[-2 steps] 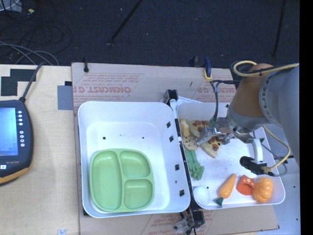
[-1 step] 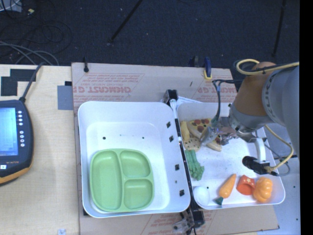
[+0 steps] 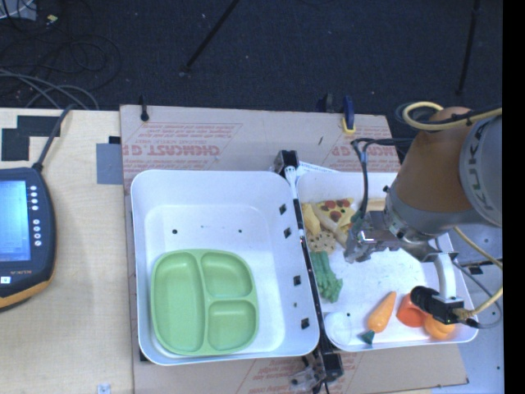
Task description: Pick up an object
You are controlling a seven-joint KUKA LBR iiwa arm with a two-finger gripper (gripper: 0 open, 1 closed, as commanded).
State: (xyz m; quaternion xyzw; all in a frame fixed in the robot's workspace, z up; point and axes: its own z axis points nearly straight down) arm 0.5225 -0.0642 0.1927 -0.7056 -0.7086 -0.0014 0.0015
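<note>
Smooth tapered orange carrot point(image 3: 381, 312)

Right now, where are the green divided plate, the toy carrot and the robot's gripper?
green divided plate point(image 3: 203, 302): camera view, on the ridge where its compartments meet.
toy carrot point(image 3: 381, 312): camera view, middle of its orange body.
gripper point(image 3: 358, 248): camera view, at its tip above the right bin.

2 white bins point(image 3: 215, 189), 1 green divided plate point(image 3: 203, 302), 1 toy carrot point(image 3: 381, 312), 1 green veg toy point(image 3: 326, 277), 1 pendant point(image 3: 23, 235) far left.
</note>
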